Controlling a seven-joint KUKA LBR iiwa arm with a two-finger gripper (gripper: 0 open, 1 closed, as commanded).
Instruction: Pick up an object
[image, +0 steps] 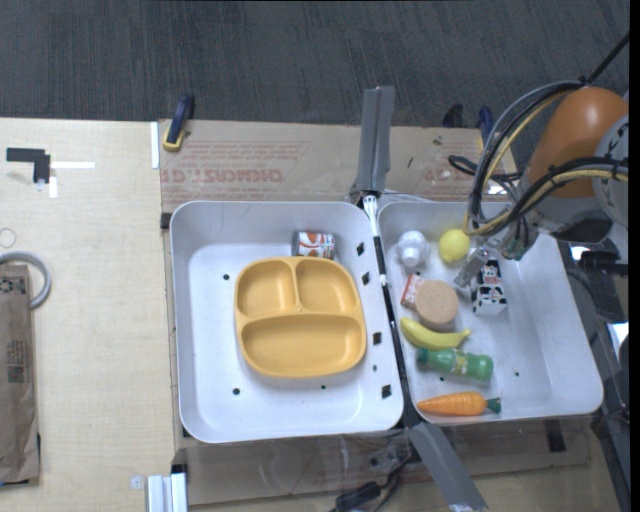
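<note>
The left bin (200, 330) carries a yellow divided plate (299, 316) at its middle, with a small orange-and-white carton (313, 243) just beside the plate's twelve o'clock edge. The right bin (560, 350) holds the crowd the arm (585, 130) reaches into. Its gripper (480, 272) sits low at the bin's middle, slightly toward one o'clock, touching or just over a small black-and-white carton (490, 293) — whether the pincer is apart, together or clamped on anything I cannot tell, as the wrist and cables hide it.

That carton looks like the likeliest target, standing at three o'clock of a tan round disc (437, 302). A banana (432, 336), a green bottle (456, 364) and a carrot (457, 404) lie toward six o'clock; a lemon (454, 244) and a pale small object (410, 246) toward eleven.

Risks, as I judge them: the carton is small and may tip or skid toward the disc if the pincer meets it off-centre — then it closes on air. The lemon could roll if nudged on the way up.
</note>
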